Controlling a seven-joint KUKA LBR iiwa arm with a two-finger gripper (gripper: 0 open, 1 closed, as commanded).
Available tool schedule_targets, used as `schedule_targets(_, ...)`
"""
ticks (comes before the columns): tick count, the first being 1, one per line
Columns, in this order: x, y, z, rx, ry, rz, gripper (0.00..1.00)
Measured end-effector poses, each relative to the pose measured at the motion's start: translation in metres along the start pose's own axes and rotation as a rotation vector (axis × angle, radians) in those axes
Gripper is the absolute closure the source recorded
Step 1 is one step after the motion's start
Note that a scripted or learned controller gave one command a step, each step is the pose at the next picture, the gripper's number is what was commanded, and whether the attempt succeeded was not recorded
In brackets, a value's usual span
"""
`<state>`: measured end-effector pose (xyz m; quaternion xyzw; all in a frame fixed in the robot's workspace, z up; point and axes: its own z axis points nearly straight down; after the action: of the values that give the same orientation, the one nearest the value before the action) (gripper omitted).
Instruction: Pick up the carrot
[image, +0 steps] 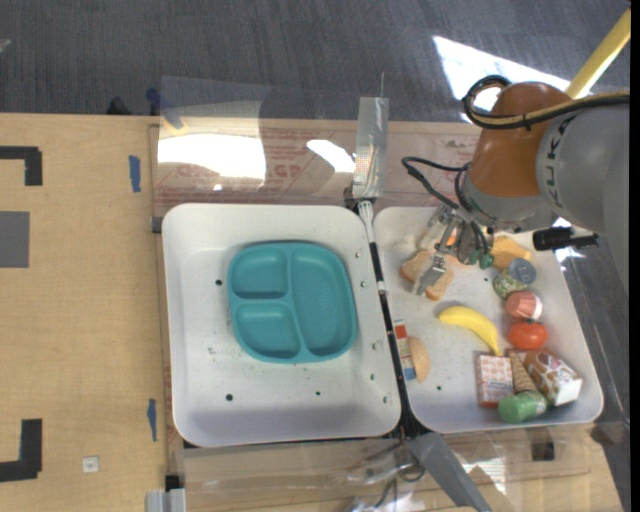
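Observation:
The carrot (468, 244), orange with a green top end, lies in the upper part of the right bin (580, 400). My gripper (440, 252) hangs low over it, right at its left end, below the orange wrist band. The gripper's metal parts cover part of the carrot. I cannot make out whether the carrot is held.
Around the carrot lie a tan bread piece (417, 268), a yellow wedge (512, 247), a banana (470, 325), a tomato (528, 335), two small boxes (494, 379) and a green fruit (522, 406). A teal divided plate (293, 300) sits in the left bin (190, 400).

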<state>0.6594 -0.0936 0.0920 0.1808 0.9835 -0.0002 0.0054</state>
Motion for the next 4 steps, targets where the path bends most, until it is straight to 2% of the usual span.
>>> schedule_targets(1,0.071,-0.051,0.001,-0.002,-0.006,0.005,0.00)
schedule_targets(2,0.006,-0.053,0.004,0.000,0.011,0.186,0.00)
schedule_targets(3,-0.013,-0.054,0.004,0.007,0.061,0.407,0.00)
schedule_targets(4,-0.019,-0.058,-0.004,0.008,0.030,0.408,1.00)
